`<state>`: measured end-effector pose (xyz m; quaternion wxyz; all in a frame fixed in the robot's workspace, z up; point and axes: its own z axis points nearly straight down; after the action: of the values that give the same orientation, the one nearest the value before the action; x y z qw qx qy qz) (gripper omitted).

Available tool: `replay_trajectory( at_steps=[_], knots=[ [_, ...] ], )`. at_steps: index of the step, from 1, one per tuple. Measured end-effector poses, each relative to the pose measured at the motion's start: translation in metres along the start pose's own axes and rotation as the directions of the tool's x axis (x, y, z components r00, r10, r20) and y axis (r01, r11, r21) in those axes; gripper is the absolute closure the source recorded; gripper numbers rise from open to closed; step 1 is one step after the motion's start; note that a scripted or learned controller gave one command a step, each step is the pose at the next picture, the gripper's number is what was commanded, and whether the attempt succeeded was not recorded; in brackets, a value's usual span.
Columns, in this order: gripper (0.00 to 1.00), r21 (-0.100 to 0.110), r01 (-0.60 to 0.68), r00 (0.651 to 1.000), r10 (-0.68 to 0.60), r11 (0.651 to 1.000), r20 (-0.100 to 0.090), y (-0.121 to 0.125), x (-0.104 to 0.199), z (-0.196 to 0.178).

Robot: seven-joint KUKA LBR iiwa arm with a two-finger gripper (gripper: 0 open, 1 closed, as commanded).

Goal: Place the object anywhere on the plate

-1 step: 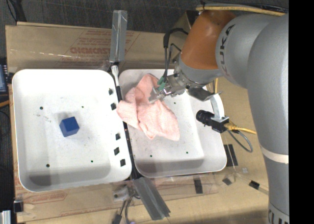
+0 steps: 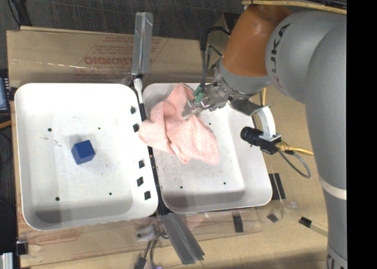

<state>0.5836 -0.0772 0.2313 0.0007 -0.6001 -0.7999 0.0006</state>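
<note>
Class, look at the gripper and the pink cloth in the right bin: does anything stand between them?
Nothing visible does. The gripper is right at the pink cloth in the right bin, against its upper part. The blue cube lies apart in the left bin.

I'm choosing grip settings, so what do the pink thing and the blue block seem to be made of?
The pink cloth looks like soft terry fabric: it lies crumpled in folds with a fuzzy, matte surface, draped over the right bin's left rim. The blue block looks rigid, with sharp edges and flat matte faces; plastic, painted wood or foam, I cannot tell which.
</note>
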Motion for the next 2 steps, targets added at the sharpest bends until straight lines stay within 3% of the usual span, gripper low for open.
replay_trajectory(
  at_steps=[1,2],
  knots=[
    [1.0,0.001,0.396,0.918,-0.396,0.918,0.0,0.015,0.044,-0.007],
    [1.0,0.001,0.725,0.688,-0.725,0.688,-0.001,0.031,0.097,-0.004]
  ],
)
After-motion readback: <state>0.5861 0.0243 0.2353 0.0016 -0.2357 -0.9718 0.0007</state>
